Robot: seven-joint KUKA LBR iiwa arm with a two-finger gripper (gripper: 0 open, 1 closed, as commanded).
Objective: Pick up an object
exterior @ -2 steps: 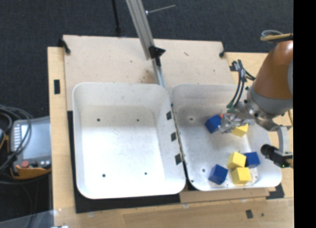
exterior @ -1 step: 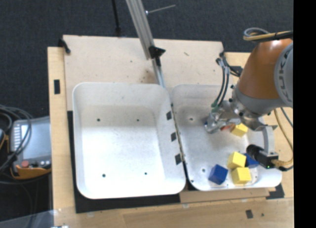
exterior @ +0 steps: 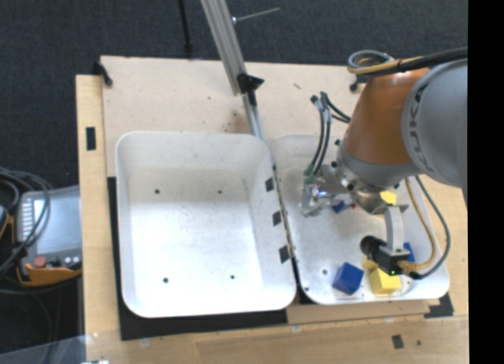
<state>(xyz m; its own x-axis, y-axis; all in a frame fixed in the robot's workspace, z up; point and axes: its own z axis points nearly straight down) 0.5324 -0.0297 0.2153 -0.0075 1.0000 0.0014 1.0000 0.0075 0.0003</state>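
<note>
My gripper (exterior: pixel 316 197) hangs low over the left part of the right bin (exterior: pixel 311 280), under the grey and orange wrist. A small blue piece (exterior: pixel 340 206) lies just right of it, partly under the wrist. A blue cube (exterior: pixel 347 277) sits near the bin's front edge, with a yellow-green block (exterior: pixel 384 281) beside it on the right. A yellow object (exterior: pixel 388 197) peeks out from under the arm. Nothing shows between the gripper's tips.
The left bin (exterior: pixel 197 221) stands beside the right one, with a dividing rim between them. A slanted metal rail (exterior: pixel 224 31) rises from the bench's back. Black cables and a black fitting (exterior: pixel 380 254) hang from the arm over the right bin.
</note>
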